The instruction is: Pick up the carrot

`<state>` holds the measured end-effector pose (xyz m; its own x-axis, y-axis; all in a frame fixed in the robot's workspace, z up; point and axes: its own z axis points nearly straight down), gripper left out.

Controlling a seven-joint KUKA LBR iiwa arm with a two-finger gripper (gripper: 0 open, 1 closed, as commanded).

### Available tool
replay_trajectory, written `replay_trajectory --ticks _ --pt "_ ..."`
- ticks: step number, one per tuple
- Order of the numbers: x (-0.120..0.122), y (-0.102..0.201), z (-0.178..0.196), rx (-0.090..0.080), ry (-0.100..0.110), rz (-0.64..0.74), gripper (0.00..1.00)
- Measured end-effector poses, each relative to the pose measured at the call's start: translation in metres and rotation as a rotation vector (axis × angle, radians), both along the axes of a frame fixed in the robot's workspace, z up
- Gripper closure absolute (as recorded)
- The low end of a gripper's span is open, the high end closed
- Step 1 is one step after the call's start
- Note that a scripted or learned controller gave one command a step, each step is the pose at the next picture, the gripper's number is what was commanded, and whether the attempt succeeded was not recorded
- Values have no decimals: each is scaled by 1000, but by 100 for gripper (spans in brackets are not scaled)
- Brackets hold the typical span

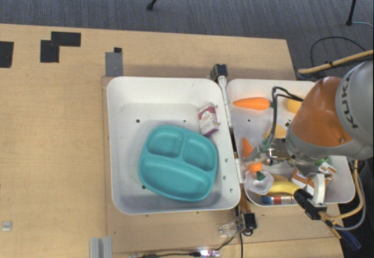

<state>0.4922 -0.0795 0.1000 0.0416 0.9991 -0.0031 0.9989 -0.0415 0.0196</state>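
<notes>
Jaw state indeterminate, two-finger gripper low in right shallow white bin amid small clutter, tapered orange carrot lying free near that bin's far wall, teal divided plastic plate in left bin.

Fixed overhead camera, slanted down on both bins

the carrot lies alone at the far end of the right bin, open from above. the arm covers the crowded near end, where a banana and small items pack together.
</notes>
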Motion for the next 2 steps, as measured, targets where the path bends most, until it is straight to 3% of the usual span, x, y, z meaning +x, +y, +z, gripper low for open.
replay_trajectory --ticks 1,2 --pt "0 1 9 2 3 2 100" --pt "30 100 99 7 17 -82 100"
